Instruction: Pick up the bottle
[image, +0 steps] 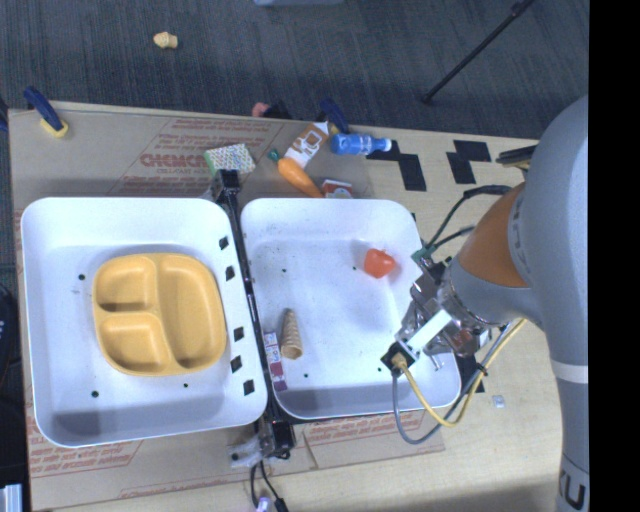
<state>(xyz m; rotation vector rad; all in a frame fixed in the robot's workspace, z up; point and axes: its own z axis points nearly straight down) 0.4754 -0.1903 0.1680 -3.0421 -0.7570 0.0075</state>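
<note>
A small blue bottle (357, 145) lies on its side on the cardboard behind the right bin (330, 215), outside it. My gripper (436, 300) hangs low over the right edge of that bin, far from the bottle, and the grey and orange wrist covers it from above. Nothing shows held at it.
In the right bin lie a red-orange lump (379, 263) and a brown cone (290, 334). A yellow divided plate (158, 312) fills the left bin (50, 230). Beside the bottle are a white and orange carton (306, 146), an orange carrot (298, 177) and a green patterned packet (230, 158).
</note>
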